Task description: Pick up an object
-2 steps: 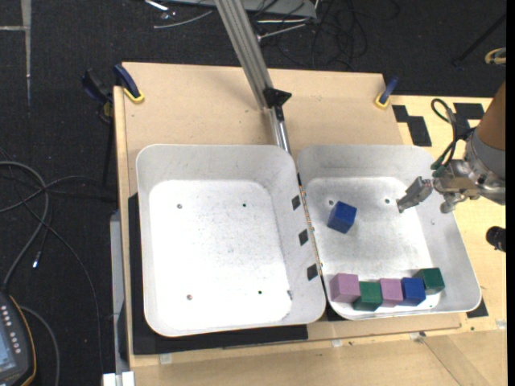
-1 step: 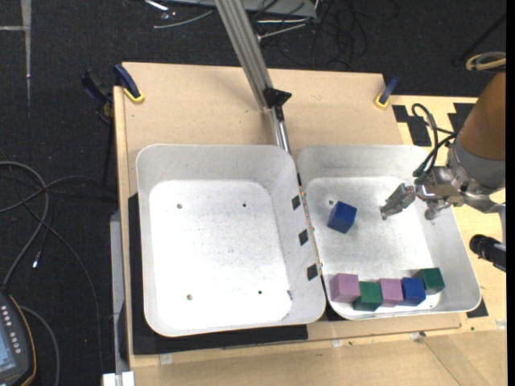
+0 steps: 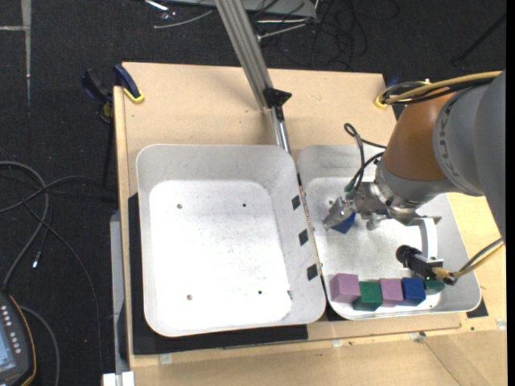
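I see end effector over right bin, pinching small blue block. Purple, green, pink, blue blocks along near wall.

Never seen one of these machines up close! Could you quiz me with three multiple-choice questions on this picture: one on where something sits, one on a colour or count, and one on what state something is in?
1. Where do the blocks lie in a row?
A. left bin
B. near edge of the right bin
C. bare bench

2. What colour is the piece at the tool?
A. blue
B. yellow
C. red

3. The left bin is:
A. overturned
B. upright, open side up
C. lidded

Key: 1 B, the row of blocks lies along the right bin's near edge. 2 A, a blue piece shows at the tool. 3 B, the left bin shows its floor.
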Tool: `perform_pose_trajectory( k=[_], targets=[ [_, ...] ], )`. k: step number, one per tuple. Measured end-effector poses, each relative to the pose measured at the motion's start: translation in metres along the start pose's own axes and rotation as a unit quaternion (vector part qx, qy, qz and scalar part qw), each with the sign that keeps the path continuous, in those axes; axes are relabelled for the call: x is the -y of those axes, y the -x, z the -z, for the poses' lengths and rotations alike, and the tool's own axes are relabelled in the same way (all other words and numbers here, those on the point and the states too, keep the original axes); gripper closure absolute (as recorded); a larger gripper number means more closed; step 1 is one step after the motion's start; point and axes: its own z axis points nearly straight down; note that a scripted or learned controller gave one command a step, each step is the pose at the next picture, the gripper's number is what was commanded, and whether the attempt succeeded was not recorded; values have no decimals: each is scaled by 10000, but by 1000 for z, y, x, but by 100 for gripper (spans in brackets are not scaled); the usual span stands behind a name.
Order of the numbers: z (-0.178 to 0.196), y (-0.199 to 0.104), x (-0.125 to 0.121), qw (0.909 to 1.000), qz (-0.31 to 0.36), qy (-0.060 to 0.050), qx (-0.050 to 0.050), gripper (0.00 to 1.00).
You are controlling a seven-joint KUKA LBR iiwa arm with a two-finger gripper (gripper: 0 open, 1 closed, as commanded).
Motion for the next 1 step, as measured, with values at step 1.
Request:
perform_pose_trajectory(
  k=[1],
  targets=[
    [85,-24,-4,10000,-8,76,18,0]
  ],
)
